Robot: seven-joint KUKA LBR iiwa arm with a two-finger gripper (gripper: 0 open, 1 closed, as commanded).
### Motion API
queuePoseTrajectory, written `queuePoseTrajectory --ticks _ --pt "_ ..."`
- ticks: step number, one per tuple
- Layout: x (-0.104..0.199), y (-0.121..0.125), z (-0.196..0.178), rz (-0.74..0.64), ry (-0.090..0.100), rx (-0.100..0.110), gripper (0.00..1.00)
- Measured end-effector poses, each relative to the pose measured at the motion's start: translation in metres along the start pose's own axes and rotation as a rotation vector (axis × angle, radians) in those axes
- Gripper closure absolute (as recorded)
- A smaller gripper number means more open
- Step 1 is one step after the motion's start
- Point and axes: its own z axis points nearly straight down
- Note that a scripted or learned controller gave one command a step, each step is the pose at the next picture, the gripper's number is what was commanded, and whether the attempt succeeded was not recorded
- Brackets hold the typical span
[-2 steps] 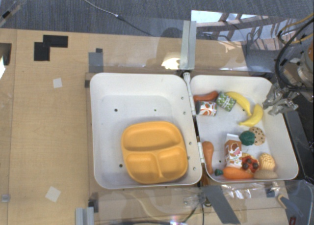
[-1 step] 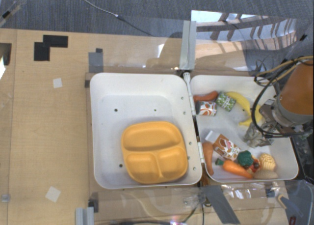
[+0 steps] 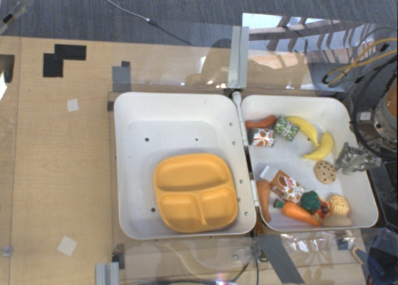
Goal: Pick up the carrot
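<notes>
Looking at the lower right of the frame, we see the smooth tapered carrot [image 3: 301, 213] lying in the right bin [image 3: 348, 113]; the metal gripper [image 3: 352, 160] hovers above, empty, its state unclear to us.

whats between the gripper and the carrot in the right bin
In the camera view, the round cookie lies just left of the gripper, and the broccoli sits farther along, right beside the carrot.

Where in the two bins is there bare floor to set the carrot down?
Left bin: bare floor behind and left of the yellow tray. Right bin is crowded; a small patch lies between the banana, cookie and snack packet. The carrot sits in its packed near end.
</notes>
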Motion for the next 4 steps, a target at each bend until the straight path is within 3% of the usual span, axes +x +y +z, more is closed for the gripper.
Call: queuePoseTrajectory --ticks 1,2,3,4 --pt "0.012 0.026 0.049 -0.296 0.000 -0.010 1.00" --pt "-0.029 -0.054 -0.068 -0.533 -0.002 0.000 1.00" --pt "-0.040 -0.069 -0.060 -0.792 -0.005 -0.006 1.00" --pt "-0.023 -0.018 -0.013 -1.159 -0.007 -0.011 1.00"
